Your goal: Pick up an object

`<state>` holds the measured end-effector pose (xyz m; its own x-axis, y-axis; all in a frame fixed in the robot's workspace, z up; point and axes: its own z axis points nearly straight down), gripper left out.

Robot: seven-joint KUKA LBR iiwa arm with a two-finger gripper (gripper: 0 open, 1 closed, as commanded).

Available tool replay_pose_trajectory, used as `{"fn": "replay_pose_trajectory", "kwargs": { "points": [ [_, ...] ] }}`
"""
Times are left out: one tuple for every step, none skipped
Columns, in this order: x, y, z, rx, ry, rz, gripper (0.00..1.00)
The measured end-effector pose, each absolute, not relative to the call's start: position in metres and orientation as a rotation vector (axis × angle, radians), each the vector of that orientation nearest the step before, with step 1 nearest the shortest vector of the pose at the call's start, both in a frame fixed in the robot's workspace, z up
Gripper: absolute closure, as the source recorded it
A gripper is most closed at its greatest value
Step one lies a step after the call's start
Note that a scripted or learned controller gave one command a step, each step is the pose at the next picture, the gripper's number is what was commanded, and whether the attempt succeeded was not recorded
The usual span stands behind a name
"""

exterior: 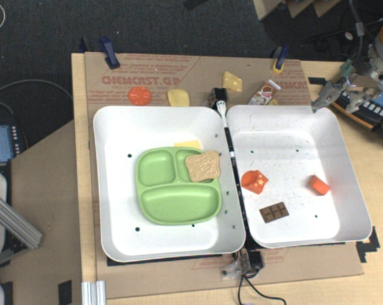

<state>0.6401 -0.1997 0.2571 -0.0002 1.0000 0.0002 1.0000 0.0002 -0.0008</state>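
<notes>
Beyond the right bin's (343, 138) far right corner, the gripper (328, 96) hangs over the surface (369, 170), fingers slightly spread and pinching nothing. Inside that bin lie a red block (254, 181) near its left wall, an orange block (318, 185) toward the right, and a chocolate bar (274, 212) near the front. The left bin (115, 138) carries a green tray (176, 186) with a toast slice (202, 166) resting on its far right corner.

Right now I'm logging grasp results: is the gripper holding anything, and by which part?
Nothing is held. The gripper sits by the right bin's far corner with nothing between its fingers.
</notes>
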Motion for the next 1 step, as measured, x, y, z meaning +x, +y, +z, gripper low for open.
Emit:
{"fn": "replay_pose_trajectory", "kwargs": {
  "points": [
    [0.6024, -0.2254, 0.2097, -2.221, -2.214, 0.006, 0.00]
  ]
}}
